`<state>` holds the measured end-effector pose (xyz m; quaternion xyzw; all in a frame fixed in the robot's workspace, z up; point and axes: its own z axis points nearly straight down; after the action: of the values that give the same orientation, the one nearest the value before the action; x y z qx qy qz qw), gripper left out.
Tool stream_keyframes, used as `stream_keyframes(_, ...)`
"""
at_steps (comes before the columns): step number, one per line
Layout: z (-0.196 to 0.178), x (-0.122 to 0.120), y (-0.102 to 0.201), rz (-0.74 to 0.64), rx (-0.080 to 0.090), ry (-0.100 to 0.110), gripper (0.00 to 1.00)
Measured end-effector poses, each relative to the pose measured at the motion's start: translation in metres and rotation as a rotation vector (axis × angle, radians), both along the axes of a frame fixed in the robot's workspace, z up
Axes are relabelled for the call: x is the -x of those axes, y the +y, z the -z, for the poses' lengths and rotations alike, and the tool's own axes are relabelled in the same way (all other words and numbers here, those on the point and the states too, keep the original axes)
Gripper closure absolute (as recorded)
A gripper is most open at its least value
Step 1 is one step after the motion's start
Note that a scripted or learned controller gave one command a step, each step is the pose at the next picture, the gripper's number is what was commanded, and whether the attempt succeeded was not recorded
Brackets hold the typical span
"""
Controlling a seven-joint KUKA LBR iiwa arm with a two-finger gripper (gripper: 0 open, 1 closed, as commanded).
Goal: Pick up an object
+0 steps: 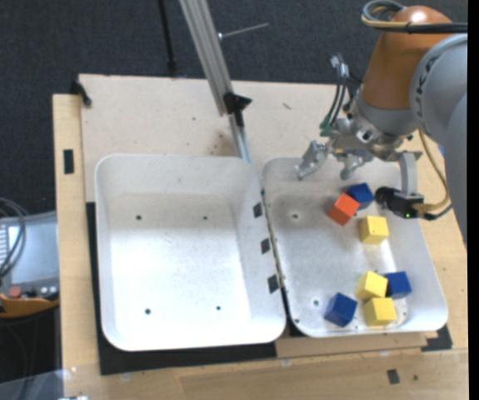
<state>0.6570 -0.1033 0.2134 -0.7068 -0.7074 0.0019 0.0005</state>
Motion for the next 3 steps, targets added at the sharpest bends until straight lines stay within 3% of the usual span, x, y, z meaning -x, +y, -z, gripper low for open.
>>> stream_keyframes(2,0.115,0.0,-0.003,0.004,0.0,0.001,0.0)
stream_keyframes(3,0.1,-0.003,-0.004,0.008,-0.001,-0.008,1.0)
